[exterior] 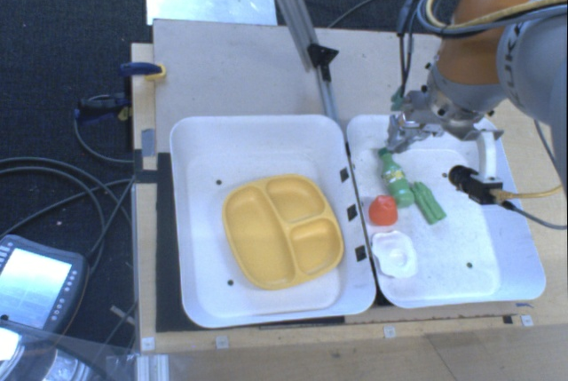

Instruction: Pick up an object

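My claw [397, 138] hovers over the right bin [497, 281], just above a green bottle [396, 182]; whether it is clenched, I cannot tell.

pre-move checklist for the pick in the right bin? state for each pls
1. Target in view: green bottle lies in the right bin, uncovered: ok.
2. Hand near target: it sits above the bottle's upper end: ok.
3. Hand aligned and finger opening: cannot tell.
4. Clutter beside target: green pickle-shaped piece and orange-red piece lie close to the bottle's lower end: not ok.
5. White piece lies lower in the bin, apart from the bottle: ok.
6. Yellow divided plate in the left bin, away from the pick: ok.
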Tool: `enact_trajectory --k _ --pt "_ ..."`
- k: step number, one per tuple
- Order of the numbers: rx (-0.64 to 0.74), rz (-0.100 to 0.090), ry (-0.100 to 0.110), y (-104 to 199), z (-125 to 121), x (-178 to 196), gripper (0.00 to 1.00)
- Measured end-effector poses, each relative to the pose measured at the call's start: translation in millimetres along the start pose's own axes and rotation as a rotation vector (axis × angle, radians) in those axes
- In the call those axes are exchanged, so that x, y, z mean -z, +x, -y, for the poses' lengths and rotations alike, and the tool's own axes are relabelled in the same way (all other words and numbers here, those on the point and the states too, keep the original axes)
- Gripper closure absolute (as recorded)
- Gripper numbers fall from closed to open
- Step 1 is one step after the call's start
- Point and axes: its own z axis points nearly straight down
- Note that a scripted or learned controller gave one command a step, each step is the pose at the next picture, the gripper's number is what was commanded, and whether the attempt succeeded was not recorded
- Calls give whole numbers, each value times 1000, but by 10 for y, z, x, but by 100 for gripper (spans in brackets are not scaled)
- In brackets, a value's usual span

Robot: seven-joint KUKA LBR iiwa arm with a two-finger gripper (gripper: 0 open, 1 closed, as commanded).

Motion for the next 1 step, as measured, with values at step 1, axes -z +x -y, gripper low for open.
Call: enact_trajectory --k 1 --pt "-1 0 2 563 122 -60 100"
